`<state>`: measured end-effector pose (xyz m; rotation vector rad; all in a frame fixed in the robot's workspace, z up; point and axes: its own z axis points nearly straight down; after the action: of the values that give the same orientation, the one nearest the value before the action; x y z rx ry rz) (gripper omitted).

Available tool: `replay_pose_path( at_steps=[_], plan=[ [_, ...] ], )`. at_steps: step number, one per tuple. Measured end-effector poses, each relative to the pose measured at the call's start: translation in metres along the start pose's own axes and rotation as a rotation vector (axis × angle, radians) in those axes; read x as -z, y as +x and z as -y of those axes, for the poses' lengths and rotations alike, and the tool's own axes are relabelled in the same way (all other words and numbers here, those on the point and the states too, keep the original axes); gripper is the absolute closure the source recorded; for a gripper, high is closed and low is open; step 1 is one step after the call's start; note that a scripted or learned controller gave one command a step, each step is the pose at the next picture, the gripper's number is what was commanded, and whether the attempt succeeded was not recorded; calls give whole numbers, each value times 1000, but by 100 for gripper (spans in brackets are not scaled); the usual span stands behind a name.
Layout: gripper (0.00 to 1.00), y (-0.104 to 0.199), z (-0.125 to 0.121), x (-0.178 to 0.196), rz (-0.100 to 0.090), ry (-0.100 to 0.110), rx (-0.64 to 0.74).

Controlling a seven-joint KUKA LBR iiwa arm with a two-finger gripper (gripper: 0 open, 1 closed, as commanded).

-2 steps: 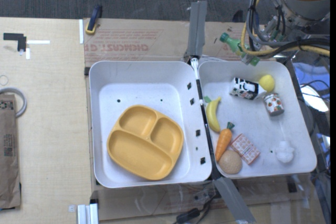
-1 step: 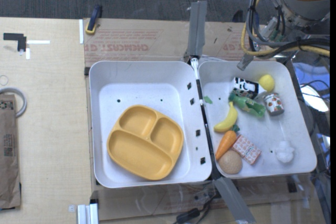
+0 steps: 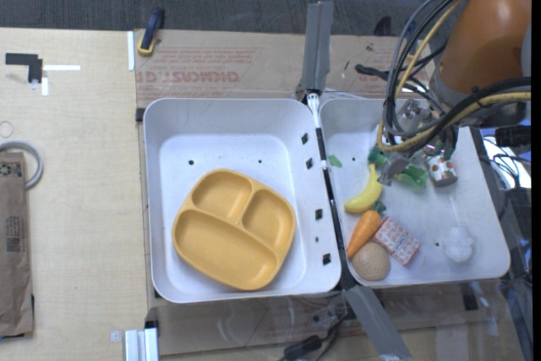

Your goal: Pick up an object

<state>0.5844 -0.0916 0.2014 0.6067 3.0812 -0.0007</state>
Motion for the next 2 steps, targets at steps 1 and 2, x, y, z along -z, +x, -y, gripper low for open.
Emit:
replay_pose_path(
  at_steps=[1, 2],
  plan=[
    [0, 26, 15, -109, 2, -1, -6],
    [0, 64, 33, -110, -2, 1, -429]
  ],
)
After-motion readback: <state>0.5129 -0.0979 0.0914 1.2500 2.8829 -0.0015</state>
